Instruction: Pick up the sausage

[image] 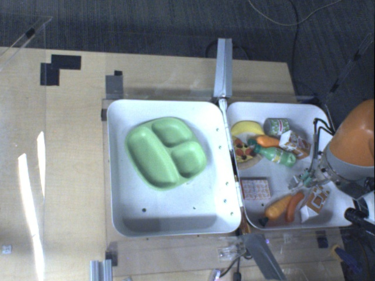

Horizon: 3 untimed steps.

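The sausage (295, 206), a short reddish-brown link, lies near the front wall of the right bin (258, 218). It rests against an orange elongated toy (276, 207) on its left. My gripper (306, 180) hangs at the end of the grey and orange arm (354, 142), which comes in from the right. It sits just above and slightly right of the sausage's upper end. Nothing is seen held in it.
The right bin also holds a yellow banana (246, 127), a green can (277, 125), a carrot (267, 140), a green bottle (276, 155), a pizza slice (245, 151), a waffle square (255, 188) and a snack packet (318, 199). A green divided plate (167, 152) lies in the left bin (176, 221).
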Each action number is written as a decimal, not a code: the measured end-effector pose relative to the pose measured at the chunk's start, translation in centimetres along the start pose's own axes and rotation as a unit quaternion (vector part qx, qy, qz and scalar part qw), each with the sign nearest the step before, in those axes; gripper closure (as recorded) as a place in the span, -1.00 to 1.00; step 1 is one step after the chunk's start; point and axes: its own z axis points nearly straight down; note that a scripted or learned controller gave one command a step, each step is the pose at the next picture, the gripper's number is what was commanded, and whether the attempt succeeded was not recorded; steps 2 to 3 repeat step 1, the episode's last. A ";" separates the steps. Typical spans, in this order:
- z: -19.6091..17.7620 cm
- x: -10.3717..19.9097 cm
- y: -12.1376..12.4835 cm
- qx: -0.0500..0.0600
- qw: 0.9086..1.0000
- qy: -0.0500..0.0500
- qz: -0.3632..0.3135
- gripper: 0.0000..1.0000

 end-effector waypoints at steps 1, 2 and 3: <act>0.0 0.0 0.0 0.000 1.000 0.000 0.000 -1.00; 0.0 0.0 0.0 0.000 1.000 0.000 0.000 -1.00; 0.0 0.0 0.0 0.000 1.000 0.000 0.000 -1.00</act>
